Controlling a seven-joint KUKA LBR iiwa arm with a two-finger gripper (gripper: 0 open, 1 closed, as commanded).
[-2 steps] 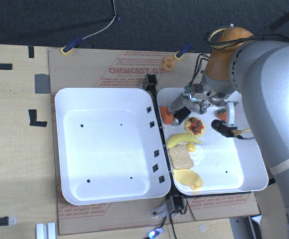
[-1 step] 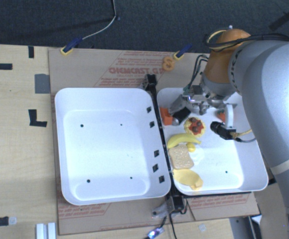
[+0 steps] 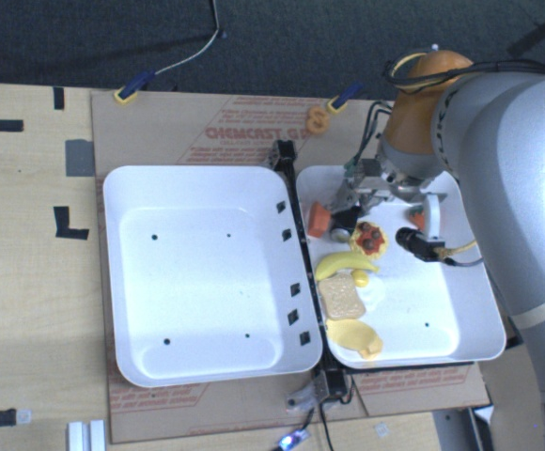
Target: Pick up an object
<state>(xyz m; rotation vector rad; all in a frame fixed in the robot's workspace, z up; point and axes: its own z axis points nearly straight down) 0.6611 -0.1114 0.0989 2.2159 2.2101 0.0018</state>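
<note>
Two shallow white plastic bins: left bin (image 3: pixel 122 280), right bin (image 3: pixel 474 327). Landmark: the black divider strip (image 3: pixel 296 252) where both bins meet.

Right of the strip, in the right bin:
- One curved yellow plastic banana (image 3: pixel 346 266).
- One tan square toast slice (image 3: pixel 341 299), just below the banana.
- One flat yellow lumpy toy piece (image 3: pixel 355 336), lowest of the group.
- One small orange-red block (image 3: pixel 319 219), nearest the strip.
- One red and yellow rounded toy (image 3: pixel 370 239), above the banana.
- One small orange piece (image 3: pixel 419 217), farthest from the strip; kind unclear.

Above the strip, on the cardboard: one small orange ring-like object (image 3: pixel 319 118).
</note>
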